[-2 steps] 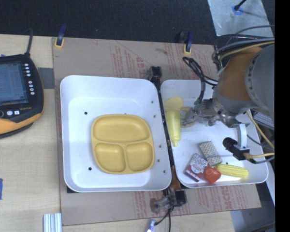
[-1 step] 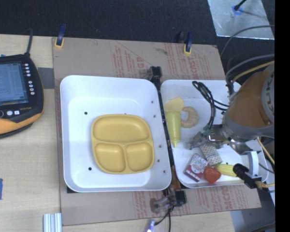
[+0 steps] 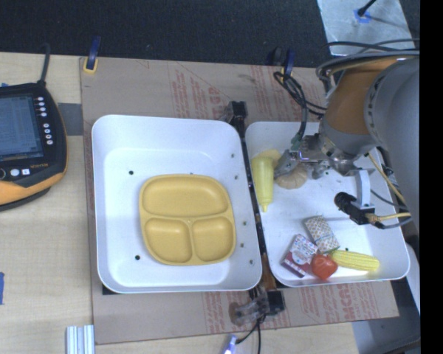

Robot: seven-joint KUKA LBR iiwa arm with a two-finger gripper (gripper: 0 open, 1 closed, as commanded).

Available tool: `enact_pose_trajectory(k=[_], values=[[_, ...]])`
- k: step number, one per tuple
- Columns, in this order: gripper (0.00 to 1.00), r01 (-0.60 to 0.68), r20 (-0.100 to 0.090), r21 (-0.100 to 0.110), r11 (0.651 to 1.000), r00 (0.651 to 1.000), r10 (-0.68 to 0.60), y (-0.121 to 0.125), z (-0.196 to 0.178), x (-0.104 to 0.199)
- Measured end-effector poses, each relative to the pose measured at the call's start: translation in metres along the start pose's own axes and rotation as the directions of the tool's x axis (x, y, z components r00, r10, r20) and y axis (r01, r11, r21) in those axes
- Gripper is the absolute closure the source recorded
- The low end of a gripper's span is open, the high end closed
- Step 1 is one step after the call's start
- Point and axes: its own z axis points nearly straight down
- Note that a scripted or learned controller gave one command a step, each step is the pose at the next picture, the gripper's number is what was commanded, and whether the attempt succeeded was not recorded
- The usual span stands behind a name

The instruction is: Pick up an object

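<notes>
Camera view: gripper point(image 3: 295, 162) beside yellow bottle point(image 3: 263, 177).

grey rounded arm point(image 3: 395, 102) with orange band, black cables trailing alongside.

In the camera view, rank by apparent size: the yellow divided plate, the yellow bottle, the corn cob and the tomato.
1. yellow divided plate
2. yellow bottle
3. corn cob, only slightly smaller than the bottle
4. tomato

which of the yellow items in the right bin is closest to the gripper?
The yellow squeeze bottle at the right bin's left wall, just left of the gripper. The corn cob lies far off in the bin's near corner, by the tomato.
</notes>
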Motion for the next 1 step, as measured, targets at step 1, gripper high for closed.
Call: enact_pose_trajectory(k=[1], values=[[1.00,0.002,0.003,-0.005,1.000,1.000,-0.002,0.0016,-0.0145,-0.0023]])
